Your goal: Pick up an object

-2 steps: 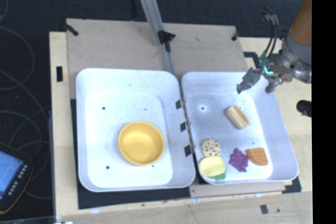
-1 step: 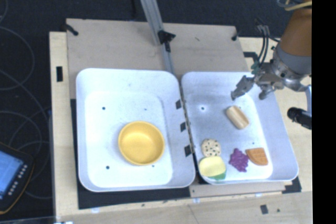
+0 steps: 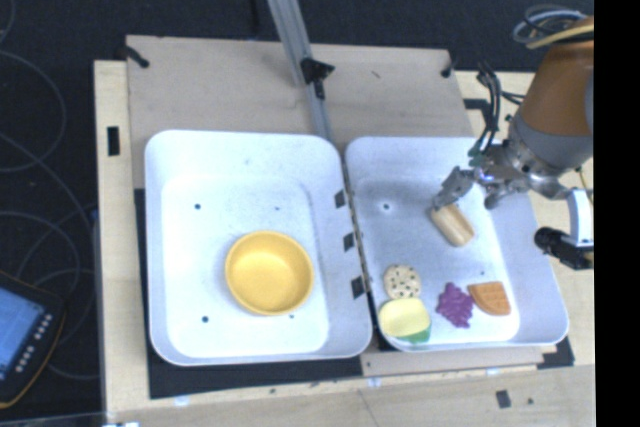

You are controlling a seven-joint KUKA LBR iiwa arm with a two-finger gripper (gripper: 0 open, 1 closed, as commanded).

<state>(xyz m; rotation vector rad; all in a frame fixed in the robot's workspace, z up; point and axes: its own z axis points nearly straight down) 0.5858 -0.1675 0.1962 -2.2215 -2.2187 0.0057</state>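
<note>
The gripper (image 3: 470, 190) hangs over the right bin (image 3: 395, 170), near that bin's two o'clock corner. Its fingers appear spread, one dark tip reaching out toward nine o'clock and the other toward three o'clock, though the metal parts blur together and the tips are hard to separate from the wrist hardware. Nothing sits between them. The arm (image 3: 560, 100) behind it is cut off at the picture's right side, so just its orange band and grey wrist are visible.

Just below the gripper, at about six o'clock from it, lies a tan cylinder-shaped object (image 3: 452, 224), tilted on the bin floor; whether a fingertip touches its upper end cannot be told, since the two overlap in this slanted view.

Further toward six o'clock, along the right bin's near edge, sit four small things: a speckled round cookie (image 3: 401, 281), a yellow-green round piece (image 3: 404, 319) partly lapping the bin's rim, a purple bunch of grapes (image 3: 456, 304), and an orange wedge (image 3: 490, 297). Their details are too small to make out.

At nine o'clock, the left bin (image 3: 200, 175) holds a yellow bowl (image 3: 268, 272), upright, near its five o'clock quarter. A grey metal pole (image 3: 285, 10) slants across the bench from twelve o'clock, its top cut off.
</note>
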